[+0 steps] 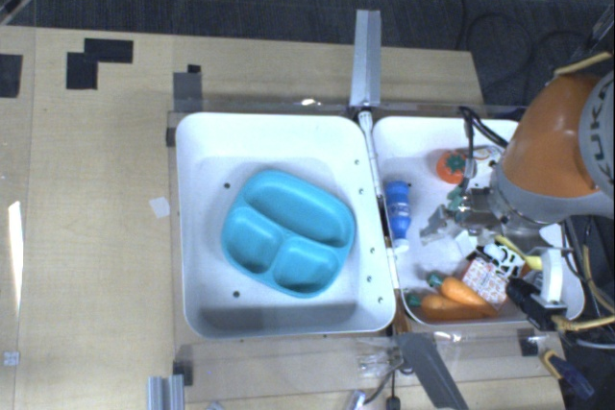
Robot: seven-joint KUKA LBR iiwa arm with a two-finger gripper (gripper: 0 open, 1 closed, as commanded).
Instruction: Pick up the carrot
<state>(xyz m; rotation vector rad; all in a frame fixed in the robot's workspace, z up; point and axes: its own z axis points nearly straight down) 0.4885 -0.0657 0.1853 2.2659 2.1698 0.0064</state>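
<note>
The carrot (459, 295), orange with a green stub at its left end, lies along the front wall of the right bin (423, 137); it looks like two orange pieces side by side. My gripper (450, 216) hangs over the middle of that bin, a little behind the carrot and apart from it. Nothing shows in its grasp. The grey arm with its orange band (543, 149) comes in from the right and hides the bin's right side.
A blue bottle (397, 209) lies by the right bin's left wall. A red-orange round fruit (450, 166) sits at the back. A patterned packet (485, 276) and a black-and-white item (505, 256) crowd the carrot. The left bin (202, 168) holds a blue divided plate (288, 232).
</note>
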